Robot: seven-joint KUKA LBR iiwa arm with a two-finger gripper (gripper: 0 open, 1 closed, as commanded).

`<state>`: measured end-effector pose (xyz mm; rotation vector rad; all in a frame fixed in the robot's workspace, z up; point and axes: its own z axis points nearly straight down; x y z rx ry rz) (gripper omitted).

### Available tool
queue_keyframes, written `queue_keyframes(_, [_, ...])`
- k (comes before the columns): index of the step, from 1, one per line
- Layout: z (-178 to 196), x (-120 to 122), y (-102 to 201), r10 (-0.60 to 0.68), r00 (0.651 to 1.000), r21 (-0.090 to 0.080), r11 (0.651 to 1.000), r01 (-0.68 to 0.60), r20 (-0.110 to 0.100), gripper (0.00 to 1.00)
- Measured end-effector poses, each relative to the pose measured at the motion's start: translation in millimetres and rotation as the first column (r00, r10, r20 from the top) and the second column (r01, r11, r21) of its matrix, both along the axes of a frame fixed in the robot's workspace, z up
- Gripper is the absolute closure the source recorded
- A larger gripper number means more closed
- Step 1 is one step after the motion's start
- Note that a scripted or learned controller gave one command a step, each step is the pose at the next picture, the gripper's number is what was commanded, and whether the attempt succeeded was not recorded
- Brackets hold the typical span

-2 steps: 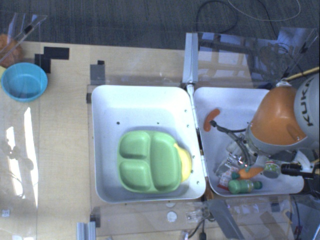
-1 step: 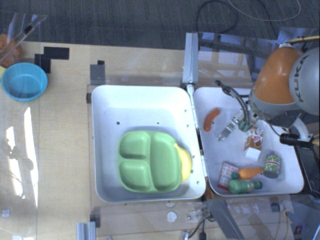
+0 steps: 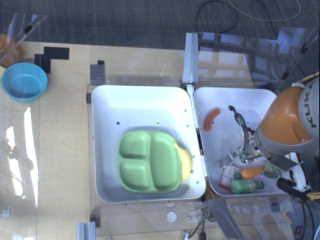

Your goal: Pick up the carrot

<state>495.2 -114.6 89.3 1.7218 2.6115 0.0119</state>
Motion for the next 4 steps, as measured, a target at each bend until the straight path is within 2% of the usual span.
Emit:
queue_keyframes(1, [7.0,68.5,-45.9,0.022,1.000,-0.001,1.000,-0.022,-0.007,0.00])
queue_keyframes(2, [1.4,-1.1,-39.6,0.426,0.905,-0.010,0.905,-0.426,0.000,0.00])
queue_keyframes(3, [13.4,2.1,-38.1,0.428,0.904,-0.013,0.904,-0.428,0.007,1.00])
queue_keyframes(4, [0.6,9.4,-76.6,0.039,0.999,-0.002,0.999,-0.039,-0.001,1.00])
